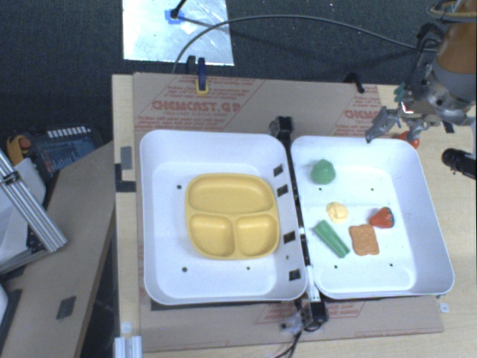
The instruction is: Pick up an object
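The right bin [425,200] holds several small toy foods. A green ball [323,171] lies near its back left. A small yellow piece [337,212] sits mid-bin, with a red piece [382,217] to its right. In front of them lie a green stick [330,239] and an orange-brown toast slice [364,239]. My gripper [393,131] hangs over the back right rim of that bin, above and apart from all the objects. Its fingers are spread open with nothing between them.
The left bin [160,200] holds a yellow divided tray [229,215]. A black divider with clips [292,200] joins the two bins. Cables and a blue-yellow clamp [200,74] lie behind the bins on the cardboard sheet.
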Available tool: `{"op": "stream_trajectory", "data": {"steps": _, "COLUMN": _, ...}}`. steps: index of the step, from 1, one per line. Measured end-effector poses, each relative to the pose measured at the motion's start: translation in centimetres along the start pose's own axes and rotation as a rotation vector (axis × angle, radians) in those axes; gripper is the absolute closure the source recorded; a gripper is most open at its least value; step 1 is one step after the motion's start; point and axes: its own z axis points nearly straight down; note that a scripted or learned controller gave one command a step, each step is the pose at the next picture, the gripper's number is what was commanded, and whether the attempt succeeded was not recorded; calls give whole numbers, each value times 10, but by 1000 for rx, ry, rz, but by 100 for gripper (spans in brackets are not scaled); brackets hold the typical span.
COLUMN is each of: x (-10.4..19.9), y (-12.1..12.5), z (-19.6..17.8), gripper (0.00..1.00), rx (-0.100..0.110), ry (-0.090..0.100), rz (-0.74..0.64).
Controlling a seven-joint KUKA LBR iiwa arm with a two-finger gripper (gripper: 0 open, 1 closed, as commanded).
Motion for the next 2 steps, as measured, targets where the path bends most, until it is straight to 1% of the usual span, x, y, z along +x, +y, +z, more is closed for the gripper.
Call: {"op": "stream_trajectory", "data": {"steps": 2, "x": -3, "y": -3, "z": 84, "gripper": 0, "rx": 3, "ry": 0, "rz": 2}}
